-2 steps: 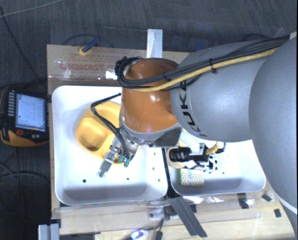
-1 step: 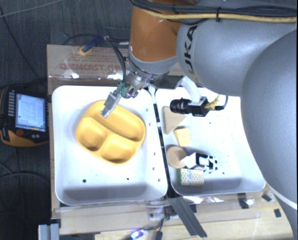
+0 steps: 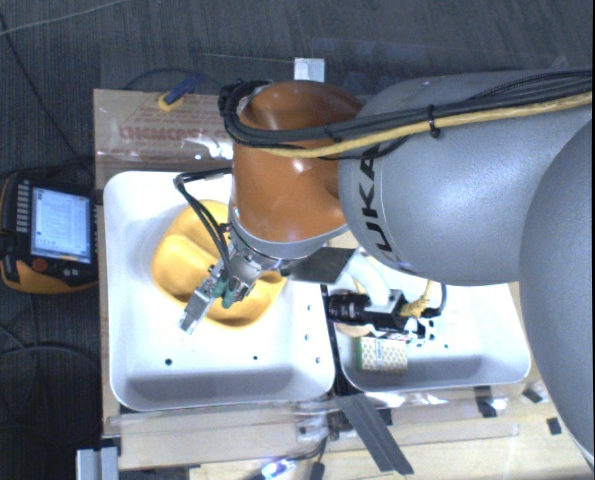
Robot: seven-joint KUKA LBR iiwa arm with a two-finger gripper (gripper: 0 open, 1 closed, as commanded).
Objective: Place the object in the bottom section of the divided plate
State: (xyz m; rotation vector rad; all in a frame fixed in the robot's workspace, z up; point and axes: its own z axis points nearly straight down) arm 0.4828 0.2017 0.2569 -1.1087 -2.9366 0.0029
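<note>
Pincer (image 3: 205, 306), grip state impossible to tell, hangs over yellow divided plate (image 3: 182, 258) in the left bin (image 3: 137, 358).

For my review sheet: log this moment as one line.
arm: over left bin | gripper: above yellow plate | held object: cannot tell | right bin: small items

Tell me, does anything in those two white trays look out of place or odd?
Nothing looks spilled or broken. The yellow divided plate lies in the left bin, partly hidden under the gripper. A small patterned object sits in the right bin.
</note>
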